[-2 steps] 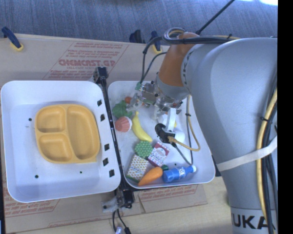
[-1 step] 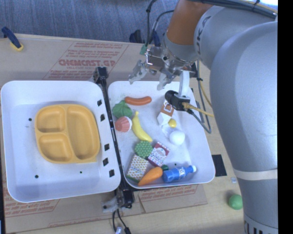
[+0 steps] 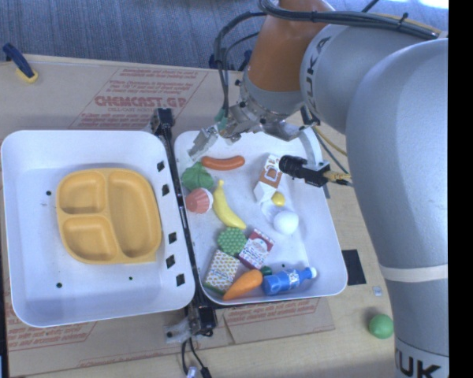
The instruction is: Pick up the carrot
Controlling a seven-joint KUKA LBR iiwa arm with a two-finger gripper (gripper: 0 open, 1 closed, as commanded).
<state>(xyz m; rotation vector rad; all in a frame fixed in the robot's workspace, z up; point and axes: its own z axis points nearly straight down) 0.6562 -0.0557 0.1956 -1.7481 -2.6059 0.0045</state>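
Orange carrot (image 3: 243,284) is being crowded by bottle (image 3: 288,280) and packet (image 3: 223,270); either could be grabbed instead. Tool (image 3: 209,137) is hovering far off, apparently open and empty.

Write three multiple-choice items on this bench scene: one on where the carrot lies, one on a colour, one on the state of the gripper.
1. Where does the carrot lie?
A. On the yellow tray
B. At the near edge of the right bin, beside the blue bottle
C. On the cardboard outside the bins

2. What colour is the divided tray in the left bin?
A. Yellow
B. Red
C. Blue

3. What is the gripper doing?
A. Gripping the carrot
B. Gripping the banana
C. Hanging over the far end of the right bin, holding nothing

Answers: 1 B, the orange carrot rests against the bin's near wall next to the bottle. 2 A, the three-part tray is plain yellow. 3 C, the gripper is near the sausage, far from the carrot, with nothing between its fingers.
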